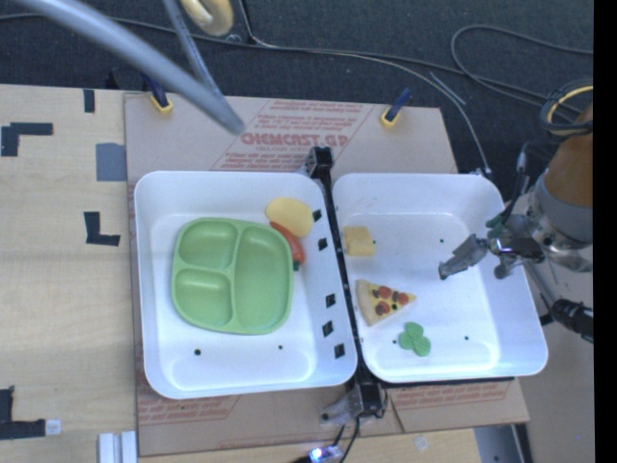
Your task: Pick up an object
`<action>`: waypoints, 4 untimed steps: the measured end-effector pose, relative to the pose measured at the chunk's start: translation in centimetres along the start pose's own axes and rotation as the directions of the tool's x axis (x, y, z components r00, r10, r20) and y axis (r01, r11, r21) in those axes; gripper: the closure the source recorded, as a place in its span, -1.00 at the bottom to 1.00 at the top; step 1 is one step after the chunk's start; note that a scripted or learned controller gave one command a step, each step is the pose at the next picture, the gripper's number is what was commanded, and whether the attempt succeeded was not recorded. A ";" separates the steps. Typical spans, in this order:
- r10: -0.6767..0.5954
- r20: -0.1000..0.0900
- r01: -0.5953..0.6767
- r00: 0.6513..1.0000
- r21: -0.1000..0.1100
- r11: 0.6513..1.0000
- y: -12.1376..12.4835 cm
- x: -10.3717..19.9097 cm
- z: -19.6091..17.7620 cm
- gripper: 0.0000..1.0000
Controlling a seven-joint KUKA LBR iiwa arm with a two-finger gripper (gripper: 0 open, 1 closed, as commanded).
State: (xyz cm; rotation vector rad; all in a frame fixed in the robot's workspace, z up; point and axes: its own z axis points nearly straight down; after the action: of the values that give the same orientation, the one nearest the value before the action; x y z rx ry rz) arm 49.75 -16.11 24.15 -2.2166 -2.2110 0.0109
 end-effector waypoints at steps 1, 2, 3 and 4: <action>-0.004 0.002 0.004 1.000 -0.011 1.000 0.2 0.0 -0.6 -1.00; -0.003 0.002 0.003 1.000 -0.007 1.000 0.3 0.1 5.8 -1.00; -0.002 0.002 0.002 1.000 -0.006 1.000 -0.1 -0.6 10.6 -1.00; -0.004 0.004 0.004 1.000 -0.012 1.000 0.0 -0.6 15.8 -1.00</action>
State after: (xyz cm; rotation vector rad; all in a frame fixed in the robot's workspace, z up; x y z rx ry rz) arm 49.55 -16.62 8.31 -2.2206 -2.2229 0.0025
